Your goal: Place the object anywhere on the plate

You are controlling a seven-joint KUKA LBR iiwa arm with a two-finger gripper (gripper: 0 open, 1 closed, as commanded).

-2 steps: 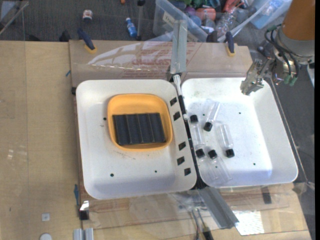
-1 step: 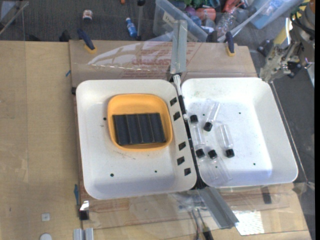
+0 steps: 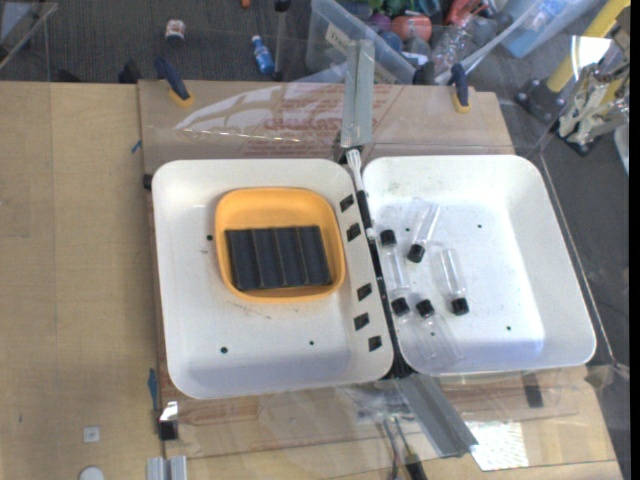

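Observation:
An orange, rounded-square plate [image 3: 280, 204] lies in the left white bin [image 3: 190, 338], a little above its middle. A black ribbed rectangular object [image 3: 278, 258] rests flat on the plate and covers most of its lower half. Several clear plastic vials with black caps lie scattered in the left half of the right white bin [image 3: 520, 258], among them one vial [image 3: 424, 228] near the top and another vial [image 3: 452, 282] lower down.
A row of small black tabs [image 3: 362, 290] runs along the seam between the two bins. A metal bar [image 3: 358, 93] stands upright behind the seam. A clear tub of coloured toys [image 3: 440, 8] sits on the floor beyond the bench.

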